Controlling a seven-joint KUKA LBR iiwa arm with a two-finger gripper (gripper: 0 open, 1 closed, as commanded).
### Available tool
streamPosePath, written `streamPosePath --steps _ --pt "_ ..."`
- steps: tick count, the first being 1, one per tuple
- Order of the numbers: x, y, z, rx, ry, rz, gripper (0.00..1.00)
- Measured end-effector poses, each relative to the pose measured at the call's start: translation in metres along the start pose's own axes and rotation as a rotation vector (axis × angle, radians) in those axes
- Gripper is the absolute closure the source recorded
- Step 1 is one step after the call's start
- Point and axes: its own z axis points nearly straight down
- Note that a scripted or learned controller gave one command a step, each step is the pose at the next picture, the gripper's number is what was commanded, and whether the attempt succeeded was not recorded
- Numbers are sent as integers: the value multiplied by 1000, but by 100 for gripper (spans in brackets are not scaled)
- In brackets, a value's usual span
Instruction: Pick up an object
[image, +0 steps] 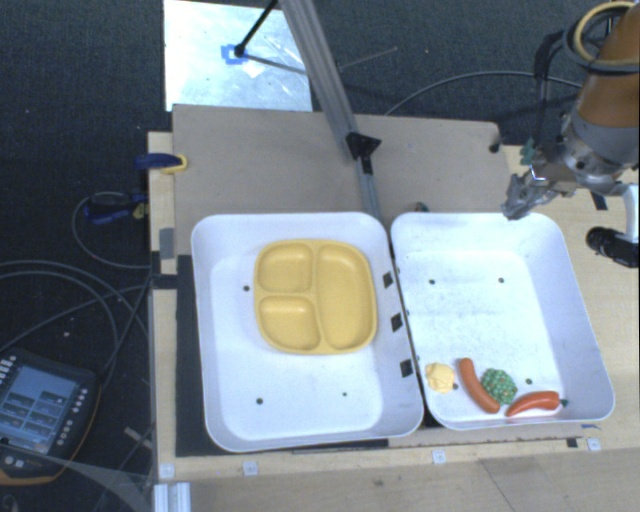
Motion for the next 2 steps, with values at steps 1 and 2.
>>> streamPosePath --steps 1,2 --pt "53 0 15 1 1 0 100" --pt "106 0 8 0 1 -1 100"
